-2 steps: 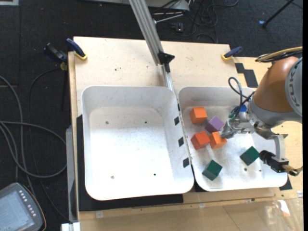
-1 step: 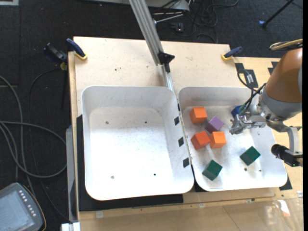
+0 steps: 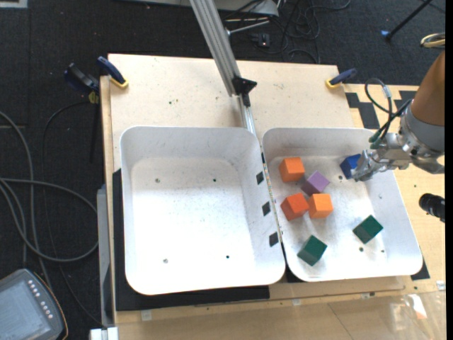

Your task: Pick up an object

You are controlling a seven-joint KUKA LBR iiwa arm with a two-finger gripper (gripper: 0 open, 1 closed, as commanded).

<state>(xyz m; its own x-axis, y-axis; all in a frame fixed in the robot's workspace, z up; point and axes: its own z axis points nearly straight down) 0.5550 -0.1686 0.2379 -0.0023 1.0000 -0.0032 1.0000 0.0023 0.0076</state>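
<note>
While the gripper (image 3: 363,170) hangs at the right bin's (image 3: 403,218) three o'clock rim, a blue block (image 3: 349,165) touches its tip (whether the fingers clamp it I cannot tell); orange blocks (image 3: 291,168) lie toward nine o'clock.

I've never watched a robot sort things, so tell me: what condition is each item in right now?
Tool: low in the right bin, touching the blue block.
Blue block: at the tool's tip, grip unclear.
Three orange blocks: resting loose.
Purple block: resting, tilted.
Two green blocks: resting apart.
Left bin: flat on the bench.
</note>
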